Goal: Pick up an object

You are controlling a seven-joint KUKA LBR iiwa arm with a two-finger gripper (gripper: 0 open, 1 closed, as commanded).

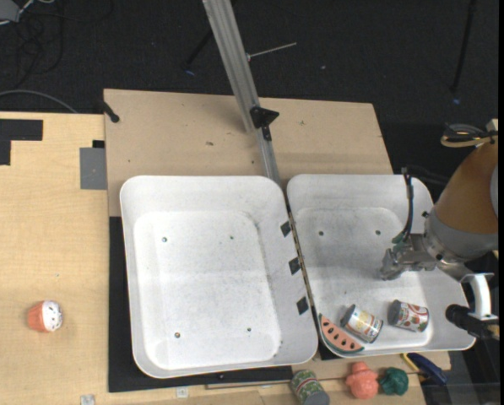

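Plainly nothing is lifted yet: the gripper (392,266) hangs low at the frame's right in the right bin (344,201), grip unreadable, just above two cans (385,319) lying at lower right.

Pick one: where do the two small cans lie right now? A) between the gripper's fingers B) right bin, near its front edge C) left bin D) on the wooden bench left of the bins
B. Both cans, one and the other, lie on the floor of the right bin near its front edge, beside a watermelon slice toy, below the gripper in the camera view.
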